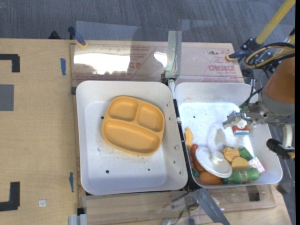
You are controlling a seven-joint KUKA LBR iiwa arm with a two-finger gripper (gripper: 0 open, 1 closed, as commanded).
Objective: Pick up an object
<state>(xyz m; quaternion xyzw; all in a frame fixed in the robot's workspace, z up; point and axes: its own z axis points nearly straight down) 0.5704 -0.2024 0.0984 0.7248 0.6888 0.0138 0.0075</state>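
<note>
The right bin [206, 108] holds a pile of toy food along its near side: a white bowl [213, 161], a green bottle [243, 175], a yellow piece [189, 136], an orange piece [211, 178] and several more. My gripper [237, 120] hangs over the right half of this bin, above the pile's far edge. A small white item with red and blue marks [242, 129] lies right beneath it; whether the two touch I cannot make out.
An orange divided plate [133, 124] rests in the left bin [89, 139]. A clear sheet [122, 60] stands behind the bins. Yellow cables [262, 55] and the arm's grey body [281, 102] crowd the right edge. The far half of the right bin is bare white floor.
</note>
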